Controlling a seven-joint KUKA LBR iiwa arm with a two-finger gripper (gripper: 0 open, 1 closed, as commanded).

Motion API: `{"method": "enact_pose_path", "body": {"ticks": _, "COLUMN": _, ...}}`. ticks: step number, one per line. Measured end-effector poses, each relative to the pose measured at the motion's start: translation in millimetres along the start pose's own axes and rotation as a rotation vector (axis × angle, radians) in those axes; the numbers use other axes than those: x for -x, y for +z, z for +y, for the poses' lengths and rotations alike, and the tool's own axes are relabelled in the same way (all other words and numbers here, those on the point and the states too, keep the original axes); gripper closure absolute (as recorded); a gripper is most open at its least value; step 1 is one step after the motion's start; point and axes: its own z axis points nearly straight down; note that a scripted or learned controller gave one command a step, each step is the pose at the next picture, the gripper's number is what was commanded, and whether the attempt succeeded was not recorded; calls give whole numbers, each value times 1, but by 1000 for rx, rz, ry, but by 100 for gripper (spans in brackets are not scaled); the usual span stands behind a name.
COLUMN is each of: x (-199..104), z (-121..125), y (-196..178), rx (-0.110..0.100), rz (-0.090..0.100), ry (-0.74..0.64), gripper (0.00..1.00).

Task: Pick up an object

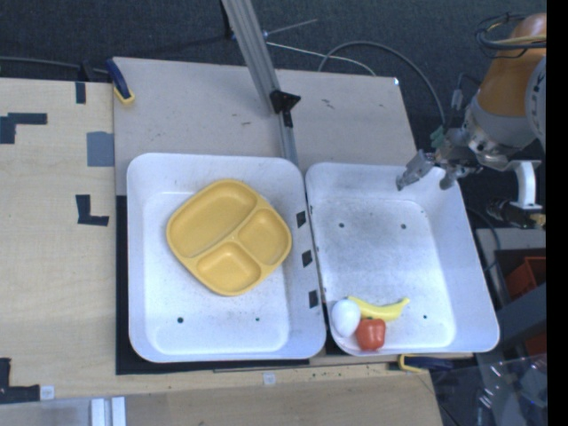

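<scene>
In the right bin point(390, 238), at its near left corner, lie a yellow banana point(383, 308), a white round object point(345, 317) and a red pepper-like object point(372, 333), all close together. A yellow three-compartment plate point(229, 235) lies in the left bin point(151, 264). My gripper point(429, 173) hangs over the far right rim of the right bin, well away from the objects. Its two fingers stand apart with nothing between them.
A slanted metal pole point(257, 51) rises from between the bins at the back. Cables point(373, 56) run across the bench behind the right bin. The arm point(510, 78) comes in from the upper right.
</scene>
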Motion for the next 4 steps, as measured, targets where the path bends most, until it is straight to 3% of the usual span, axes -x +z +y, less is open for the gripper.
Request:
{"method": "enact_pose_path", "body": {"ticks": 2, "x": 7, "z": -3, "y": 105, "rx": -1, "rz": 1, "ry": -1, "gripper": 0}}
{"method": "enact_pose_path", "body": {"ticks": 3, "x": 7, "z": -2, "y": 91, "rx": 4, "rz": -1, "ry": -3, "gripper": 100}}
{"method": "enact_pose_path", "body": {"ticks": 4, "x": 5, "z": -2, "y": 48, "rx": 9, "rz": 0, "ry": 0, "gripper": 100}}
